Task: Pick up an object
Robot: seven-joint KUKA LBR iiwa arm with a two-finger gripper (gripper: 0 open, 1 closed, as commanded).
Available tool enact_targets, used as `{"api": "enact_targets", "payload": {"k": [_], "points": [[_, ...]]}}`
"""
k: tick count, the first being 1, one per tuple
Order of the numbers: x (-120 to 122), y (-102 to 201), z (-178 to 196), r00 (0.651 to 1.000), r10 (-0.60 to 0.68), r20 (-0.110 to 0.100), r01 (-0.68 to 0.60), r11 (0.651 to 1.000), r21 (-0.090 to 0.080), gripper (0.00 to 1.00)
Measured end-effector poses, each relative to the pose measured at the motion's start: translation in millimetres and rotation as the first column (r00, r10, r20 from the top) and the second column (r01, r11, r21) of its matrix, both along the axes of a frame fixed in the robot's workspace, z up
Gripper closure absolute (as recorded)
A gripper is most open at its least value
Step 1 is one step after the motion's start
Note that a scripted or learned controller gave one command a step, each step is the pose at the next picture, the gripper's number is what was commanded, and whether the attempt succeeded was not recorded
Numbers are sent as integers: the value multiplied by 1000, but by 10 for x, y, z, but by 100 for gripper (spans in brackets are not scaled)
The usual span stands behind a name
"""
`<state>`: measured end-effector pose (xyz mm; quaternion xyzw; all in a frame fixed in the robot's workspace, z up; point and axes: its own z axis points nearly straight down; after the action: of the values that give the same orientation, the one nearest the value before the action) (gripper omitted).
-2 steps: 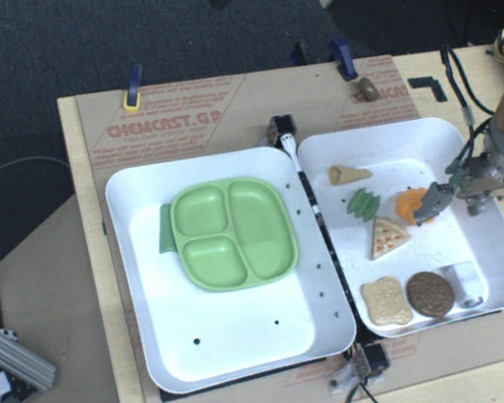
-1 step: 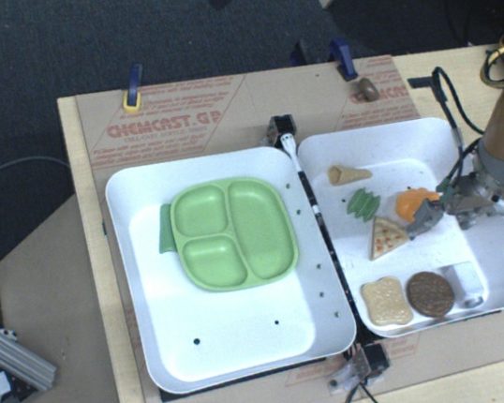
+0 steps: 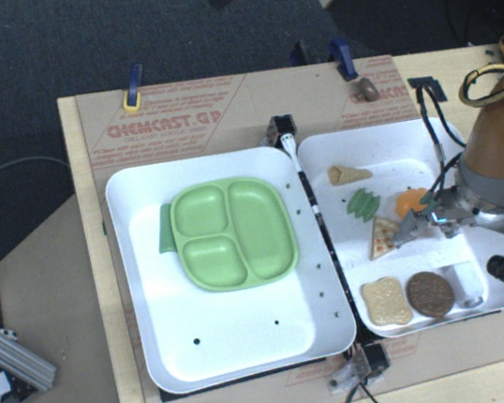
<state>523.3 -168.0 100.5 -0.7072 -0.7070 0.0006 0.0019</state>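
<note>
Although the view was coarse, the pizza-slice toy (image 3: 381,239) lay in the right bin (image 3: 431,134), touching the gripper (image 3: 414,226). It looked light, rigid and flat, probably slippery plastic; gripping across its narrow edges seemed best. Finger state could not be told. Nearby sat an orange piece (image 3: 410,201), green leaf (image 3: 362,204), cookie (image 3: 430,293) and cracker (image 3: 386,302).

A lab: clamped bench (image 3: 218,106) (cables (image 3: 10,172) trailing), dark carpet (image 3: 65,36).
</note>
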Motion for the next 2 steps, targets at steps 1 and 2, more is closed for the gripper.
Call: {"api": "enact_targets", "payload": {"k": [1,2], "points": [[21,8,-120,1000,2,4,-2,1000,3,0],[41,1,-1,1000,0,13,0,1000,-1,100]]}}
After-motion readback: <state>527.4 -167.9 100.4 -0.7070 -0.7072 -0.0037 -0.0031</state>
